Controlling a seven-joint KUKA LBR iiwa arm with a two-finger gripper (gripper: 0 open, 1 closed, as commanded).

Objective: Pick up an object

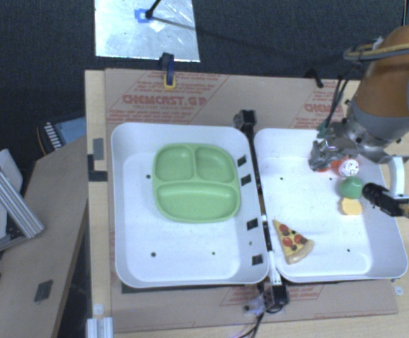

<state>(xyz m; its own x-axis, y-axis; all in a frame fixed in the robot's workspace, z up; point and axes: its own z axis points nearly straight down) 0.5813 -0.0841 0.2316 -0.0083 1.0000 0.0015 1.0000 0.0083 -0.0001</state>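
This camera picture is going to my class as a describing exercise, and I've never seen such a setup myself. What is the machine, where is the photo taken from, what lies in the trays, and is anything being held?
The photo comes from one fixed camera above a bench, looking down at a slant. The machine is a robot arm, grey with an orange band, reaching in from the right. Its gripper is low in the right bin, near a small red and white object. Whether it holds anything cannot be seen. That bin also has a green ball, a yellow piece and a toy pizza slice. The left bin holds a green divided plate.
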